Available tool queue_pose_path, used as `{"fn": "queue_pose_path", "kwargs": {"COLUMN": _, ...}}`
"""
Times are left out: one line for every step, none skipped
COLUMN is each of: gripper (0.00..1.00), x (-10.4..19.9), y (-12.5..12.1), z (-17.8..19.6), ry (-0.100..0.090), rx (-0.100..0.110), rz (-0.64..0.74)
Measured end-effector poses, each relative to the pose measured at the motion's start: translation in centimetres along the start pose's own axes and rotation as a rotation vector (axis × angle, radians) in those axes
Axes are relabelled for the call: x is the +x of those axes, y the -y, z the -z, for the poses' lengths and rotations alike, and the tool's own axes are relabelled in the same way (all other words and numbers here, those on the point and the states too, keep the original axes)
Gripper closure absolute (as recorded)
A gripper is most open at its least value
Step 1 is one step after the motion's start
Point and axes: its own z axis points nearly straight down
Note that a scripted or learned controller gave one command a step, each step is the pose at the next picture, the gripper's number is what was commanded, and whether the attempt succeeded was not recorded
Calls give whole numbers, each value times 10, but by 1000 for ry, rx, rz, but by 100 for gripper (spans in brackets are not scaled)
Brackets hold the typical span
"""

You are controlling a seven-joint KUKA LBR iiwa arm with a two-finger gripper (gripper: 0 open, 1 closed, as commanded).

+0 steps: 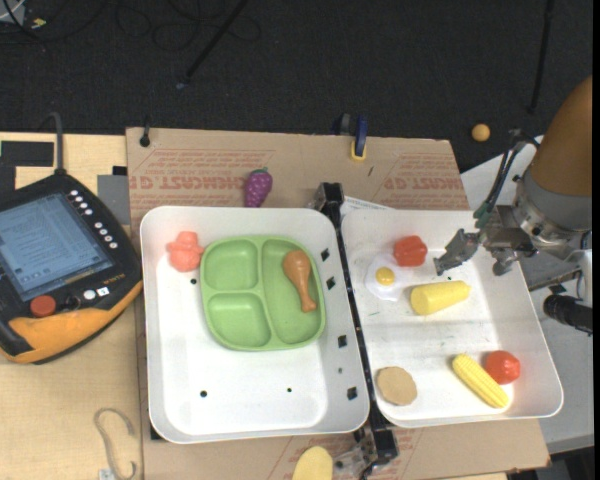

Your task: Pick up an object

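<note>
Looking down at two white bins on the bench. Arm reaching in from 3 o'clock, gripper hovering over the right bin, up toward its 1 o'clock corner. Fingers looking spread apart, nothing between them, so not holding anything yet.

Sitting in the right bin: red block just at 9 o'clock of the gripper, yellow wedge just below it at 7 o'clock, a small fried-egg toy further toward 9, corn cob and tomato touching each other down at 5 o'clock of the bin, brown cookie at 7 o'clock of the bin.

Over in the left bin: green divided plate with a drumstick lying in its 2 o'clock compartment, pink toy just beside the plate at 10 o'clock.

Guessing still the approach step, no grasp made. Closest candidates being the red block and the yellow wedge. Next move probably needing a shift toward 8 o'clock to centre over one of them, then dropping straight down and closing. Wedge looking rounded, so maybe slipping out.
</note>
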Motion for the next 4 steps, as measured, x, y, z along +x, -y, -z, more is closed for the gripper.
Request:
{"fn": "queue_pose_path", "kwargs": {"gripper": 0, "x": 0, "y": -2, "z": 6, "ry": 2, "rx": -12, "rz": 2}}
{"fn": "queue_pose_path", "kwargs": {"gripper": 0, "x": -2, "y": 7, "z": -51, "ry": 1, "rx": -6, "rz": 2}}
{"fn": "queue_pose_path", "kwargs": {"gripper": 0, "x": -3, "y": 9, "z": -114, "ry": 1, "rx": -6, "rz": 3}}
{"fn": "queue_pose_path", "kwargs": {"gripper": 0, "x": 0, "y": 9, "z": -151, "ry": 1, "rx": -8, "rz": 4}}
